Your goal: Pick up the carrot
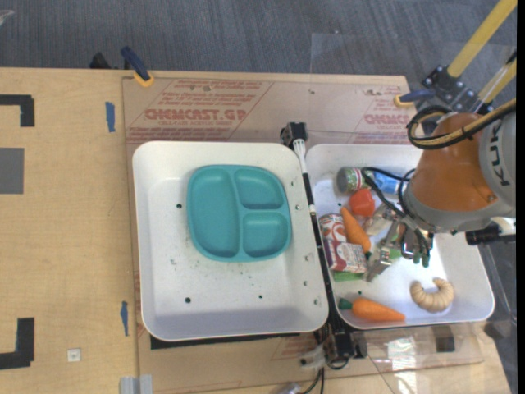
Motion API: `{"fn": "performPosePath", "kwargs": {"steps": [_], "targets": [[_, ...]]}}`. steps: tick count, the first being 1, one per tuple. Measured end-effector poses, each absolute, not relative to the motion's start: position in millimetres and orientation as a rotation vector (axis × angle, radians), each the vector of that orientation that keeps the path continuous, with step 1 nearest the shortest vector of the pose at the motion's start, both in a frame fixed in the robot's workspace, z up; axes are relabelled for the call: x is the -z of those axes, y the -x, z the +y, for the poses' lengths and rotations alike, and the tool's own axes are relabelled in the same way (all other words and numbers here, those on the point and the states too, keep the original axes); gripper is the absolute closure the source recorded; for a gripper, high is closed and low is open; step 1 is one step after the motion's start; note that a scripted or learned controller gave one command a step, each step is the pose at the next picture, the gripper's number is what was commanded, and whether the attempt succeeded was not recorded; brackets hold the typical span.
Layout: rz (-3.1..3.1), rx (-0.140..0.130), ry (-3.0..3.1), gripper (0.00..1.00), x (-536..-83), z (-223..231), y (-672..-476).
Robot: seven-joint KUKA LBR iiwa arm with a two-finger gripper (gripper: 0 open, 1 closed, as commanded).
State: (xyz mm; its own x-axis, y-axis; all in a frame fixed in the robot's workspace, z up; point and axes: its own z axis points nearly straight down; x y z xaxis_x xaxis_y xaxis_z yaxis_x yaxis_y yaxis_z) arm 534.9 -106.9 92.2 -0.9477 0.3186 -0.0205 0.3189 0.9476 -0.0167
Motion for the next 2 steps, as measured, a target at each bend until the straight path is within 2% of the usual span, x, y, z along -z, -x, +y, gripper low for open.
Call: {"fn": "performPosePath", "kwargs": {"steps": [1, 2], "targets": [[2.962, -0.002, -0.998, 0.00, -89.8, -99.0, -592.4], [2.952, -0.002, -0.990, 1.00, -102.9, -98.5, -595.7]]}}
